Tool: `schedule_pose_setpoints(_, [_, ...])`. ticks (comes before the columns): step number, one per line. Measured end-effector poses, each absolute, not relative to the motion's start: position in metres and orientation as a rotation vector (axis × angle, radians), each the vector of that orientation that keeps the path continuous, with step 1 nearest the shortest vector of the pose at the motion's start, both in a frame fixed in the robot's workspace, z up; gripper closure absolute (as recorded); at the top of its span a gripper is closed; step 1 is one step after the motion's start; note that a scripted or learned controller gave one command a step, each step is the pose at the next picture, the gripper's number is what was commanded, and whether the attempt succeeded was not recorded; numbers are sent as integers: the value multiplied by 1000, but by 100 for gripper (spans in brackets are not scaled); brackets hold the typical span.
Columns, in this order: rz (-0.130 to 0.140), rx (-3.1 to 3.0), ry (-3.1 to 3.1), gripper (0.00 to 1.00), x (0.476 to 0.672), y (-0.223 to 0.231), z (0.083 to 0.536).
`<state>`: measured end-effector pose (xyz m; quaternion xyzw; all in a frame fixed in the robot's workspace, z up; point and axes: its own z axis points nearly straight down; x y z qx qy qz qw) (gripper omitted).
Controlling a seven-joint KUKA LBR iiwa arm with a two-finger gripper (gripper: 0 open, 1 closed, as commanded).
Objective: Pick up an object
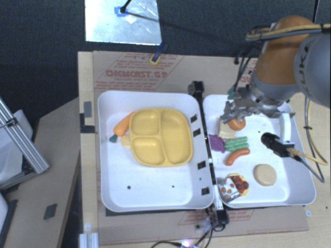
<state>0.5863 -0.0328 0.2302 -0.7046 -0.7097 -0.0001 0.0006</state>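
While parked low over upper left of right bin (290, 188), sits right on top of orange-red round piece (238, 123) with gripper (234, 113); cannot tell whether clenched or released, or whether touching. Just below that piece: pale chunk (226, 133), then purple item (217, 142) beside green pod (235, 141), orange sausage (237, 156) under those. Lower right of same bin: tan disc (265, 174); lower left: colourful packet (234, 186). Over in left bin (155, 192), centre-left of frame: yellow divided plate (158, 137), carrot (122, 124) against its left edge.
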Motion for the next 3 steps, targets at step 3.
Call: schedule_pose_setpoints(3, [-4, -2222, -2224, 100, 563, -6, 233])
